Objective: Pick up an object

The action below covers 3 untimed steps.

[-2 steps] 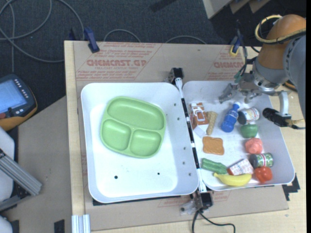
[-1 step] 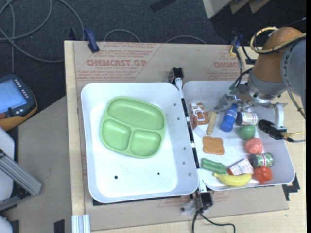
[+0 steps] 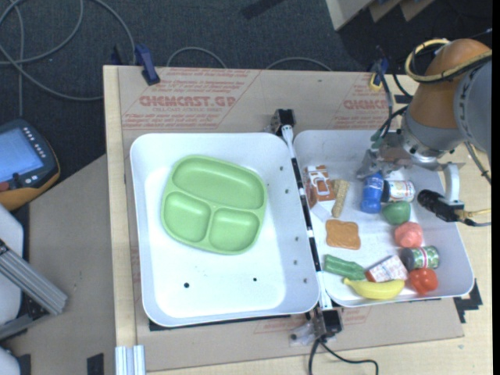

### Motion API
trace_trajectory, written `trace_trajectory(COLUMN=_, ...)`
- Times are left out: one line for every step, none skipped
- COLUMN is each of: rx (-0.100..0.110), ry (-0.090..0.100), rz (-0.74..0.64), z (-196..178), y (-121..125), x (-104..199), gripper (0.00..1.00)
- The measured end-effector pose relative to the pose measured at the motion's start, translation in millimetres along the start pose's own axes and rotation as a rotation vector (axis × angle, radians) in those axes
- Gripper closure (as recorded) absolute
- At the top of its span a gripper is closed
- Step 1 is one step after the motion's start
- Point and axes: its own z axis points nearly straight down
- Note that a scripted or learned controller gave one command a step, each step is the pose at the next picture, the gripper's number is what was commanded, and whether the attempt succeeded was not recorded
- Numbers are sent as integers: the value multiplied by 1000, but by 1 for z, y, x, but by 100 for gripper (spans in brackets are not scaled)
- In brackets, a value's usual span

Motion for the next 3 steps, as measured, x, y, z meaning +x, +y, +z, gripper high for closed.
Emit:
trace_trajectory(rx=3, ry=1, rz=-3, z=11, y=28, x=70, gripper=100)
trace_trajectory(rx=2, ry=0, rz=-2, z=10, y=28, x=69, gripper=0)
trace_trajectory(rx=4, ry=0, rz=0, z=10, y=3, x=54, gripper=0)
